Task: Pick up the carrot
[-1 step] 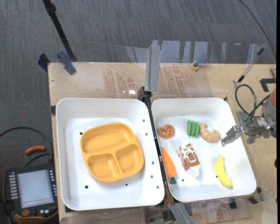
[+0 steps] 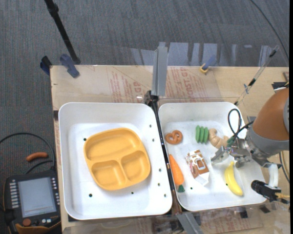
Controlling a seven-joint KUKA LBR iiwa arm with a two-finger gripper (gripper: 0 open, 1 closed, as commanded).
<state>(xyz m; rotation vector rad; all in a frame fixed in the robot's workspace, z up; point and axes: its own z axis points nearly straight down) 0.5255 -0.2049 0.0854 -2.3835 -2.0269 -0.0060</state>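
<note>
- Table (image 2: 102, 84): a wooden surface carrying two shallow white bins side by side, the left bin (image 2: 68, 130) and the right bin (image 2: 195, 112)
- Left bin: holds a yellow divided plate (image 2: 116, 157) with three compartments, lying flat near the bin's middle
- Carrot (image 2: 176, 170): lies flat in the right bin, along its left wall, orange body pointing up the view and green top toward the lower edge; nothing touches it
- Other contents of the right bin: a pretzel (image 2: 174, 137) above the carrot, a green pea pod (image 2: 201, 134) to its right, a small beige item (image 2: 215, 139) beside the pod, a white and brown packet (image 2: 198, 165) near the middle, and a banana (image 2: 233, 178) toward the right wall
- Arm (image 2: 272, 121): enters from the right, orange band visible above the wrist
- End effector (image 2: 225, 152): low over the right bin, between the beige item and the banana, well apart from the carrot; whether it is released or clenched cannot be told
</note>
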